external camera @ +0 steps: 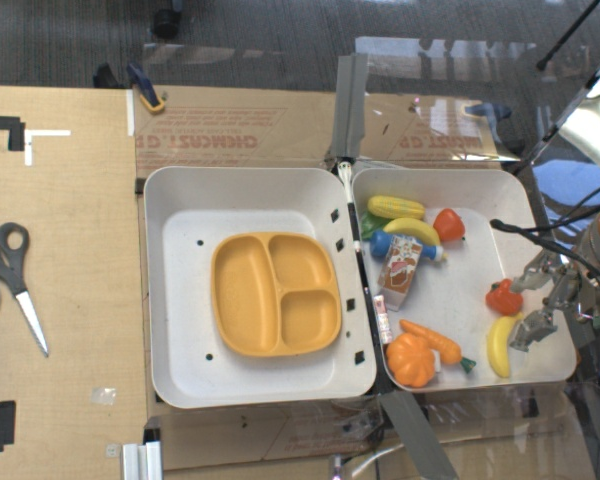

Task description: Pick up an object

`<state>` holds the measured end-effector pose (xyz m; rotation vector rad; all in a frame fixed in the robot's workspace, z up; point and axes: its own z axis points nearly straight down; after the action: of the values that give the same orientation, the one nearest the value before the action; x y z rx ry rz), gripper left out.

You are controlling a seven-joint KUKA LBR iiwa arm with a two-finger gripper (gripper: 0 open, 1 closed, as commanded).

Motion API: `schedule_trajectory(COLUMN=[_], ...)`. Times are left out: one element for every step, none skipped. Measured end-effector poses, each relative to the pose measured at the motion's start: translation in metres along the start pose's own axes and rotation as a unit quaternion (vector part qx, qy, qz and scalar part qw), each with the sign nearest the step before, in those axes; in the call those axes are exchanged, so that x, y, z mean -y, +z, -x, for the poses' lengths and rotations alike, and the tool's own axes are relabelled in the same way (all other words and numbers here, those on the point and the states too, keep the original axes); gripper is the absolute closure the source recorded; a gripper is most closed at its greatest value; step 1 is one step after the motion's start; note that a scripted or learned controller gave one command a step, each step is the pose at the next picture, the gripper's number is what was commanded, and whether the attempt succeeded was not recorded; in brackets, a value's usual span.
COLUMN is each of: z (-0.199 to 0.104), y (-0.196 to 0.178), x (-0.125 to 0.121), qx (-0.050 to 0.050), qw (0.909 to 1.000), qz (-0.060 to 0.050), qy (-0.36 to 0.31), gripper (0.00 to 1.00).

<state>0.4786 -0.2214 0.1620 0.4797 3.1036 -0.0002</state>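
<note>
The gripper point(536, 302) stood at the right side of the right bin point(467, 180), with its two fingers spread wide and nothing held between them. A red tomato-like toy point(503, 296) lay just to the left of the fingers, so close that it seemed to touch the upper one. A small yellow banana point(498, 346) lay just below and left of the lower finger, near the front wall of the bin.

Further to the left of the gripper were a carrot point(436, 339) and an orange pumpkin-like toy point(413, 359), close together. Beyond them a small carton point(401, 265) lay tilted in the middle of the bin. Up and to the left of the gripper were a second banana point(413, 229), a corn cob point(395, 206), a red pepper-like toy point(449, 225) and a blue piece point(381, 244), all crowded together.

Well apart to the left, the left bin point(170, 268) held a yellow divided plate point(276, 293). A pair of scissors point(18, 280) lay on the bench point(60, 388).

The arm came in low from the right edge, and only its wrist part with cables was visible.
</note>
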Motion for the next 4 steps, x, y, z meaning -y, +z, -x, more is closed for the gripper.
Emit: schedule_trajectory(z=[-0.005, -0.003, 0.011, 0.011], y=[0.07, 0.06, 0.071, 0.071], x=[-0.015, -0.016, -0.103, -0.13], qx=[0.001, 0.003, 0.0, 0.0], qw=[0.9999, 1.0, 0.9696, 0.9287], qz=[0.0, -0.001, 0.0, -0.001], qy=[0.011, 0.009, 0.245, 0.371], gripper=[0.0, 1.0, 1.0, 1.0])
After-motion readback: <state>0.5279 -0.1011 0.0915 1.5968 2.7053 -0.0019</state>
